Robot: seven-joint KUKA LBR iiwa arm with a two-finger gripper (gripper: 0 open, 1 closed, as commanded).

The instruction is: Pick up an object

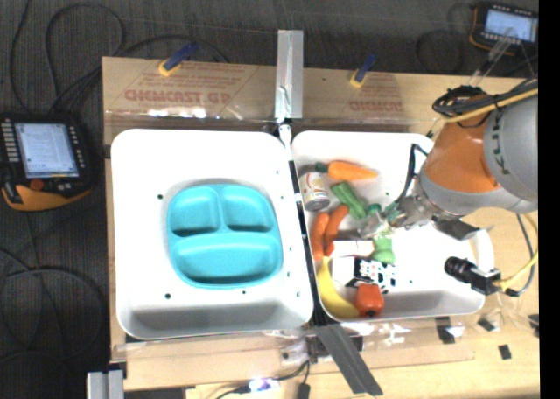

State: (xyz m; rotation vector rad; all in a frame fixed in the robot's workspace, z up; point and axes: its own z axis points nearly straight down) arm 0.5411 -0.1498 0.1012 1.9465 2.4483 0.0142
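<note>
The right bin (437, 297) holds a pile of toy food along its left side. An orange carrot (352, 171) lies at the top, with a small can (315, 192) below it. A dark green vegetable (348, 199) and an orange-red pepper (327, 227) lie in the middle. Lower down are a yellow banana (332, 297), a black-and-white cow toy (372, 274) and a red piece (368, 301). My gripper (381, 226) reaches in from the right and hangs low over the pile's right edge, just above a pale green piece (384, 250).
The left bin (140, 161) holds a turquoise compartment tray (226, 233). A black fitting (465, 270) sticks out over the right bin's lower right. Cables and a teach pendant (42, 161) lie off the bench at the left.
</note>
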